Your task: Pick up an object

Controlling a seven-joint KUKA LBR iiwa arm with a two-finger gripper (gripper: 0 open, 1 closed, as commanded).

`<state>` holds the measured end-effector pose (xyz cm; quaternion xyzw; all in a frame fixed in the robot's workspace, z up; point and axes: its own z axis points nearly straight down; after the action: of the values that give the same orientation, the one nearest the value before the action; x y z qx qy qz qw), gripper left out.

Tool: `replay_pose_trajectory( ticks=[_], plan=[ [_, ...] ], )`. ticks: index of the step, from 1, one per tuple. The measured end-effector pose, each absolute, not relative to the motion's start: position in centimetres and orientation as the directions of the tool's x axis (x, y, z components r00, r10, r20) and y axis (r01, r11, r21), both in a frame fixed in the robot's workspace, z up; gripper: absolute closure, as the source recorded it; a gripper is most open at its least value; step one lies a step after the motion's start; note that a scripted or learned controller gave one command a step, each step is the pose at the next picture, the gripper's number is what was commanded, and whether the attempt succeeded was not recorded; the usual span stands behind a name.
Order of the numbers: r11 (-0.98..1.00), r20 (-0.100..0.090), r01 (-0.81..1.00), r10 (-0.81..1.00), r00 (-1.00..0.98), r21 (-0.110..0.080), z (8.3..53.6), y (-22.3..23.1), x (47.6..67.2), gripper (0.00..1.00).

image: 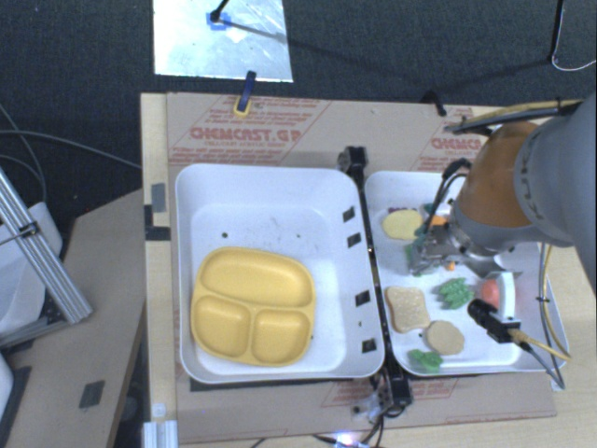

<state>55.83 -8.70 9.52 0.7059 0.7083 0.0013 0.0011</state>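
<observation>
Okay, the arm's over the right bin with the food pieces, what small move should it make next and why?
Probably a short, straight descent. The gripper hangs in the right bin, just below the yellow piece and above the toast slice, with a green piece to its right. Nothing shows between its tips, so going down onto whatever lies under it seems the likeliest step before a grasp.

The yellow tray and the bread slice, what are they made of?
The yellow tray looks like moulded plastic: one even colour, smooth rounded dividers forming three compartments, a soft sheen. The bread slice in the right bin is probably a plastic or foam toy; its flat tan face and tidy outline suggest it, though it is too small to be sure.
</observation>
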Motion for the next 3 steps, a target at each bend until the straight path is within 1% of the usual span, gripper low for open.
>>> replay_pose_trajectory(
  ticks=[1,2,3],
  plan=[
    [-0.001,0.000,1.000,1.000,0.001,0.003,8.6,-9.3,49.3,1.00],
    [-0.002,-0.005,1.000,1.000,0.002,0.010,18.2,-14.2,50.5,1.00],
    [0.001,-0.001,1.000,1.000,-0.001,0.002,17.7,-13.9,50.4,0.00]
  ],
)
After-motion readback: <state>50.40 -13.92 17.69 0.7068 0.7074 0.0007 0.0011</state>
